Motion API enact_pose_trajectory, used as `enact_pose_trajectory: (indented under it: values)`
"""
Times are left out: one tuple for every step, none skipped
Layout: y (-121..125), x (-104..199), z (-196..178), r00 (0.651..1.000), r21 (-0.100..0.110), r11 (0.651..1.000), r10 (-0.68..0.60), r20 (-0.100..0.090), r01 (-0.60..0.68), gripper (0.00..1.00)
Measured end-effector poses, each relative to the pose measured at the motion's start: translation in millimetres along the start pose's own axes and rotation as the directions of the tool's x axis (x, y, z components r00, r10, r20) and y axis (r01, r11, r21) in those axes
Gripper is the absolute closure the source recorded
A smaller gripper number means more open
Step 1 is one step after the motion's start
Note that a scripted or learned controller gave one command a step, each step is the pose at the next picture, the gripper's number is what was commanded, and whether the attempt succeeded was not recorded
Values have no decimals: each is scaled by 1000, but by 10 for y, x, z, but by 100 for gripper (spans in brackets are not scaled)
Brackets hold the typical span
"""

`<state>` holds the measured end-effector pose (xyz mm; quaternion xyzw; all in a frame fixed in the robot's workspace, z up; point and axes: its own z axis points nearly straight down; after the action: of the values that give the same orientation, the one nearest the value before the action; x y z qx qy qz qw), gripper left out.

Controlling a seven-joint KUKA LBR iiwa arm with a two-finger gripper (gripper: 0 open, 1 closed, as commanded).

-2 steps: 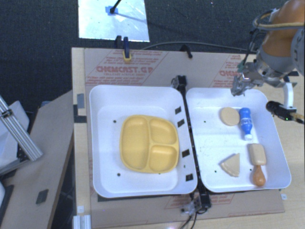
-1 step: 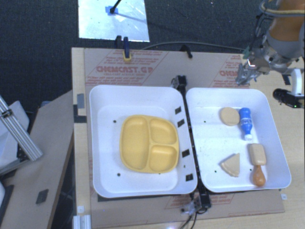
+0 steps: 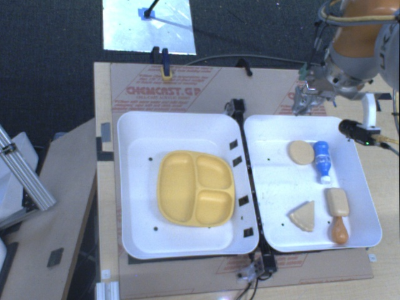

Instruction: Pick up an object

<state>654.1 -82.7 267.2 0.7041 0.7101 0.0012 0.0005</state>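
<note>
Bottom of right bin [image 3: 369, 230]: wedge [image 3: 304, 216], brush [image 3: 338, 214]; blue bottle [image 3: 321, 161] and round disc [image 3: 301, 152] further up. Hand [image 3: 307, 100] above bin's far rim, grip state unreadable. Nothing picked yet; whole grasp left.

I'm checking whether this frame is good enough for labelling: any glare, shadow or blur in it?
Camera view: even, soft light; strong glare on the metal sheet at the top; both white bins bright yet not washed out; faint shadows beside the blue bottle and the yellow tray; the claw looks small and slightly soft.
</note>
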Motion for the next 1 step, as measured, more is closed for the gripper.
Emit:
enact_pose_trajectory:
  values:
    - [-63,516,195,1000,2,1000,-1,-1,1,100]
